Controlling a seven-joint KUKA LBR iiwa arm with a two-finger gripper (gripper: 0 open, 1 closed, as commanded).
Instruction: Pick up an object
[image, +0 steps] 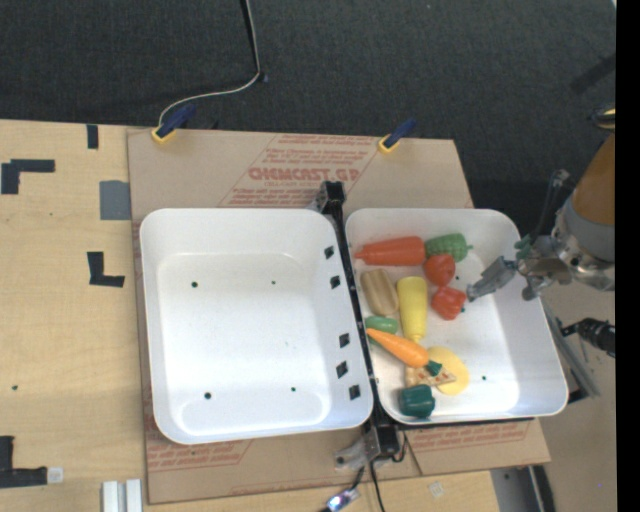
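- Camera view, looking down at a slant: two white bins sit side by side on a cardboard sheet (300, 175) over the bench.
- Left bin (160, 300): bare floor with a few dark dots.
- Right bin (530, 380): all the toy food is crowded toward its left wall and far edge.
- Far edge: an orange-red carrot (392, 251) lies crosswise, with a green pepper (447, 244) just beside it on the right.
- Below the pepper: two red pieces (443, 285), one behind the other, the nearer one just beside the gripper tip.
- Middle left: a tan ridged piece (378, 290) and a yellow corn cob (412, 307) lie side by side, lengthwise.
- Near left corner: a second orange carrot (400, 348) lies slanted, a yellow piece (450, 375) to its right, a dark green piece (417, 402) at the near edge.
- Gripper (483, 284): reaches in over the bin's right edge, pointing left toward the red pieces; nothing seen between its fingers. Open or closed: cannot tell.
- Two blue-and-yellow clamps (172, 121) pin the cardboard's far edge; a cable (250, 50) runs up from one.
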